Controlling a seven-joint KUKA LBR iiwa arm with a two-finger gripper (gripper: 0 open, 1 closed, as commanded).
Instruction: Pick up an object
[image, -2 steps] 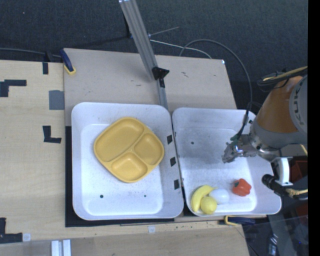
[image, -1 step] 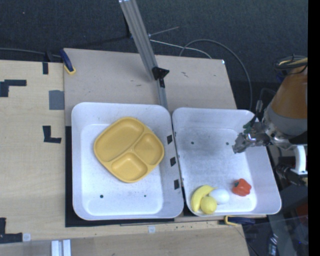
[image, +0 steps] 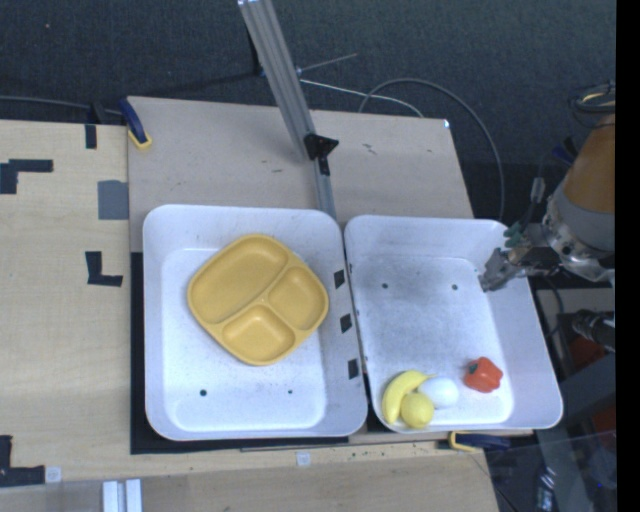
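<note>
Red pepper (image: 483, 375) in right bin (image: 420, 290), claw (image: 497, 272) apart.

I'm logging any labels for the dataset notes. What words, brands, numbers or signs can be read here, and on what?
None can be read.
Yellow divided plate: plain, no print.
White bins: no lettering, just dark specks.
Banana, white egg, red pepper: no stickers visible.
Gripper: too small and blurred to tell.

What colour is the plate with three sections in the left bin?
Yellow. The plate shows plainly in the camera view.
</note>
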